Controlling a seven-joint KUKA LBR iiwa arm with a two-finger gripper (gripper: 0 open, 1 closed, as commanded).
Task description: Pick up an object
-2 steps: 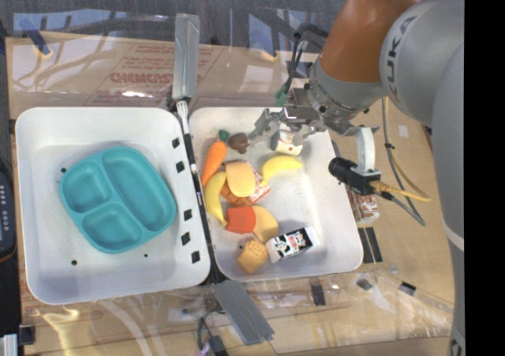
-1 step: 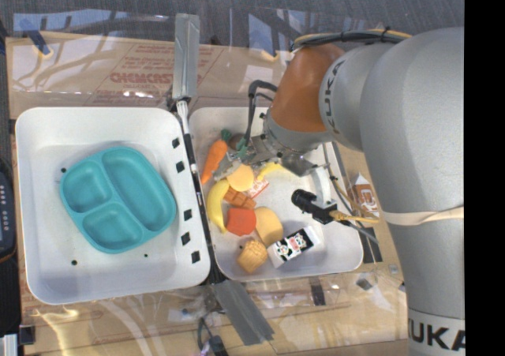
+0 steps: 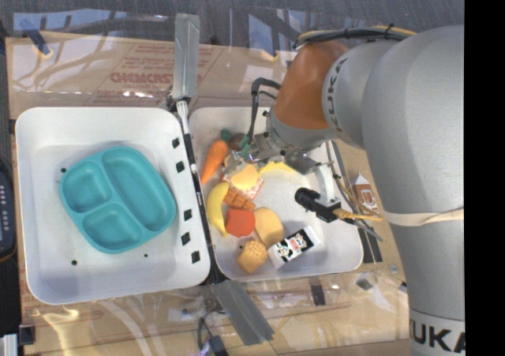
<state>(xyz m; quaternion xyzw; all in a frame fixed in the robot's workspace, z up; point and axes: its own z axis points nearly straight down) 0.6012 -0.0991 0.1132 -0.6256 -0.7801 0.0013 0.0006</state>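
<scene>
My gripper (image 3: 244, 152) reaches down into the right bin (image 3: 341, 256), at the far left of its pile of toy food. It hangs right over a yellow and pink cake wedge (image 3: 245, 181), with an orange carrot (image 3: 213, 159) just to its left. Whether it touches either one is hidden by the wrist. Below these lie a yellow banana (image 3: 217, 206), a red piece (image 3: 240, 222), a yellow-orange piece (image 3: 269, 226), a waffle cone (image 3: 252, 254) and a black-and-white carton (image 3: 293, 246).
The left bin (image 3: 47, 267) holds a teal divided plate (image 3: 117, 199). A ridge with black clips (image 3: 192, 189) separates the two bins. The grey arm (image 3: 410, 133) covers the right bin's right side. A small yellow piece (image 3: 276, 165) lies beside the wrist.
</scene>
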